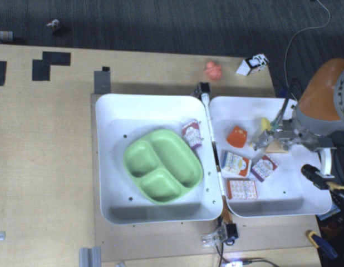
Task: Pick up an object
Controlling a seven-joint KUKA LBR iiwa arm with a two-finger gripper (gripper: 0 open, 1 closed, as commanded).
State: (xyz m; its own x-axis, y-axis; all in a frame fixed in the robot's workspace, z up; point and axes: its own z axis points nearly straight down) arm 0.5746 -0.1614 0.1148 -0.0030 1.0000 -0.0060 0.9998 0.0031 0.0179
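Camera view: two white bins side by side on a wooden bench.
Left bin [113, 149]: a green divided plate [162, 164]; a small red packet [192, 134] at its upper right.
Right bin [311, 196]: an orange block [237, 137], a yellow piece [265, 123], three printed packets [236, 164] near the front.
Gripper [268, 142]: low in the right bin beside the yellow piece; whether it grips anything cannot be told.
Bench: a pink ball [214, 70] behind the bins.

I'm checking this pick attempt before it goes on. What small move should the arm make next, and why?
Probably a short descent straight down, then close. The tool sits low in the right bin, by a yellow object and a tan block, with the orange object just to its left. Nothing shows between its tips yet, so lowering onto the nearest piece seems the sensible step.
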